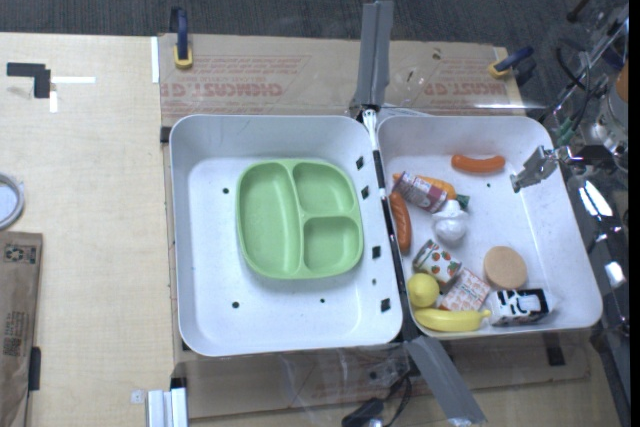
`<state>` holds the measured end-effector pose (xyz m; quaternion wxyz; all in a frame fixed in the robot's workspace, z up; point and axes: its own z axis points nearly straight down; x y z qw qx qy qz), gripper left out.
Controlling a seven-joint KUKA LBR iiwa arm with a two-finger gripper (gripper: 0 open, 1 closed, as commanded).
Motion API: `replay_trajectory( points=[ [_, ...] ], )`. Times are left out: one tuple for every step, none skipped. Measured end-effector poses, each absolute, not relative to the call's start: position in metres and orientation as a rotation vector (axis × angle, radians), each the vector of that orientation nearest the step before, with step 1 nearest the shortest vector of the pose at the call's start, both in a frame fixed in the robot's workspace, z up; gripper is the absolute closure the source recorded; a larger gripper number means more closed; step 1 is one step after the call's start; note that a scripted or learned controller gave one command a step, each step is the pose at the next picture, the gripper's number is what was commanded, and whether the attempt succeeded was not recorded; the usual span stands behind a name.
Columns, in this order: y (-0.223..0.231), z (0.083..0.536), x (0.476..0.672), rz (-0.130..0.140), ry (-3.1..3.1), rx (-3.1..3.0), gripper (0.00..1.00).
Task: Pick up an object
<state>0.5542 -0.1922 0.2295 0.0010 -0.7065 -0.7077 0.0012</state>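
Two white bins sit side by side on a wooden surface (90, 165). The left bin (200, 315) holds a green divided plate (298, 217). The right bin (560, 245) holds toy foods, including a sausage (478, 163) and banana (452, 319). The pincer (533, 169) hovers above its right rim; its state cannot be told.

Tabletop (80, 215): pale wood, with a sheet of brown printed cardboard (300, 80) laid across its far side.
Left bin (195, 245): shallow, white, resting on the tabletop, touching the right bin along a central divider.
Right bin (560, 245): shallow, white, just beside the left one.
Clamps: a blue-and-yellow one (180, 40) at the cardboard's far left corner, another (510, 63) at its far right.
Left edge: a roll of tape (8, 203), cut off by the frame; a brown paper bag (20, 315) near it.
Far left: a black L-shaped mark (32, 75).
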Motion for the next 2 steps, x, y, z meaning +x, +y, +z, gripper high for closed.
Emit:
replay_trajectory(
  points=[
    [-0.18, 0.092, 0.62, 0.001, -2.167, -2.276, 0.0],
    [-0.164, 0.093, 0.658, 0.001, -2.101, -2.337, 0.0]
  ],
)
